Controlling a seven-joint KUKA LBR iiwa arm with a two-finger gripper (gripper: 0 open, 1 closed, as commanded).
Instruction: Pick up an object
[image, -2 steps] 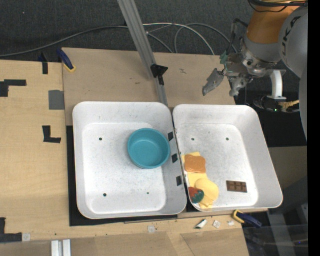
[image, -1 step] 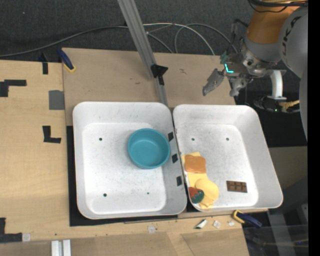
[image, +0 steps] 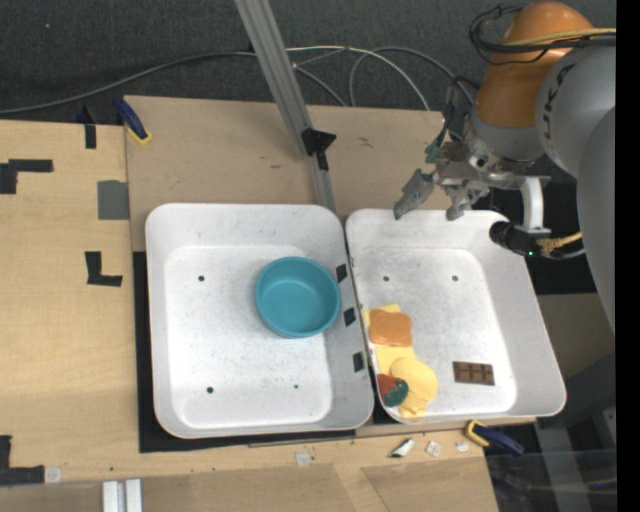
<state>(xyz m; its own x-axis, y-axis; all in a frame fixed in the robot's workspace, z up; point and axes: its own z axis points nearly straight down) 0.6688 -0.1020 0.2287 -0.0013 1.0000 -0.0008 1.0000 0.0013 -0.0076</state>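
We see the claw (image: 432, 201) spread wide and holding nothing, over the right bin's (image: 520, 300) upper rim. Bare bin floor lies below it; the orange block (image: 390, 327) sits lower left.

Robotics lab or test cell, not a home or shop. Evidence: wooden tabletop (image: 230, 140) made of bare plywood sheets, marked with black tape pieces (image: 97, 268) along the left of the frame. Two shallow white bins (image: 180, 300) sit side by side on a dark mat at centre. Industrial grey arm with an orange band (image: 540, 40) reaches in at upper right. Loose cables (image: 370, 70) trail over dark carpet-like floor along the top edge. A slanted metal pole (image: 285, 90) rises from the tabletop, upper middle. Blue-and-yellow clamps (image: 135, 120) grip the board edges at upper left and lower right.
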